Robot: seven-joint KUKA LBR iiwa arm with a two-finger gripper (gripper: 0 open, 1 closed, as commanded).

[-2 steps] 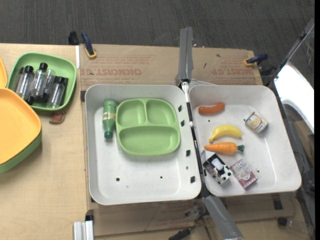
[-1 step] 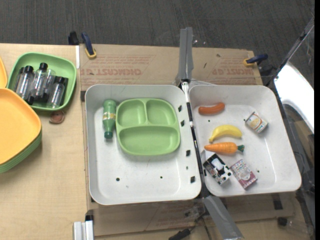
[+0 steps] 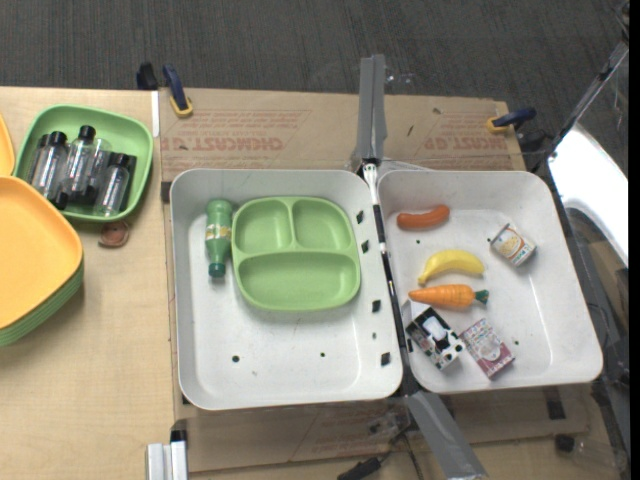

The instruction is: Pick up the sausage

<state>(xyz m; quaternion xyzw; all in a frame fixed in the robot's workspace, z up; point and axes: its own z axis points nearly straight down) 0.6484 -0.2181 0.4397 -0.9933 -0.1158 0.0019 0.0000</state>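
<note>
Camera view: sausage lying untouched in right-hand bin, near its far left corner, just beyond banana. Pincer wide or narrow: cannot tell.

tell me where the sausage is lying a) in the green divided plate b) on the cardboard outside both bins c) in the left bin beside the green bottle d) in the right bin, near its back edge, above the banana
d: the sausage lies on the floor of the right bin toward its far edge, with the banana just in front of it.
</note>
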